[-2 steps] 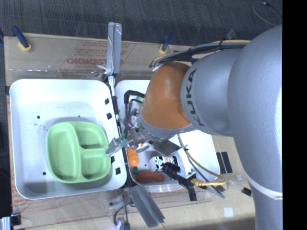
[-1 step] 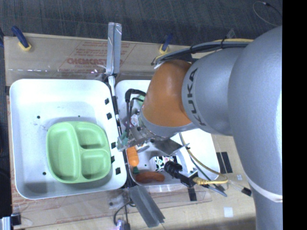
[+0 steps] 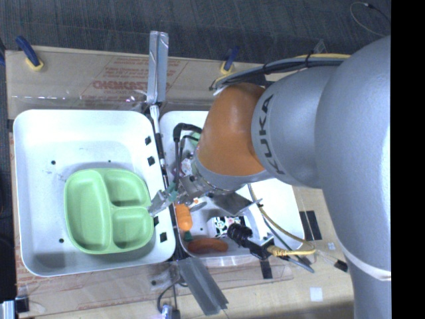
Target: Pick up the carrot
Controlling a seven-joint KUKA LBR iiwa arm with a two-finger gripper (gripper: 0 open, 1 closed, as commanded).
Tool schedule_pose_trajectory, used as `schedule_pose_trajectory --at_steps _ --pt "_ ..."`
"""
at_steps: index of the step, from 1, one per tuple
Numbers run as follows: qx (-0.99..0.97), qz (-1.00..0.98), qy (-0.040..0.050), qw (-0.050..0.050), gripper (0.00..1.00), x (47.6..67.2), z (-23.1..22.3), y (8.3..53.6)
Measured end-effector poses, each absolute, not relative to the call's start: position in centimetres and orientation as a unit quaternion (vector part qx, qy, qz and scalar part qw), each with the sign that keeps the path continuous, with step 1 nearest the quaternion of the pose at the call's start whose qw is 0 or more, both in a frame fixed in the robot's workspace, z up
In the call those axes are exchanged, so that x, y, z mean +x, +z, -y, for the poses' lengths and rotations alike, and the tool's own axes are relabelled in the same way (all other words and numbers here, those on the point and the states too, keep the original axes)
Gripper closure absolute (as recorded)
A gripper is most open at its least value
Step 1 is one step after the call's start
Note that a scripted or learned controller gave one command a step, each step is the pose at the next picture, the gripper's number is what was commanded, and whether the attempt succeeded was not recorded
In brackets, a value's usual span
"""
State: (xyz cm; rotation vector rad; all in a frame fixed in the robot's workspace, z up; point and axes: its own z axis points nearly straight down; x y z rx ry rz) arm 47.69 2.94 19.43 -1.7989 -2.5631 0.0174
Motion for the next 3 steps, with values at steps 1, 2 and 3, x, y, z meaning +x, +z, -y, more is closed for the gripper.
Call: schedule_pose_trajectory --at_steps 1,2,3 --pt "-0.393 0.92 0.0016 0.004 0.0 47.7 3.7 18.8" --pt "-0.54 0.841 0.0015 0.001 0.0 47.8 2.7 40.3" --pt "-0.601 0.799 0.0043 0.003 0.0 48.8 -4.2 23.6"
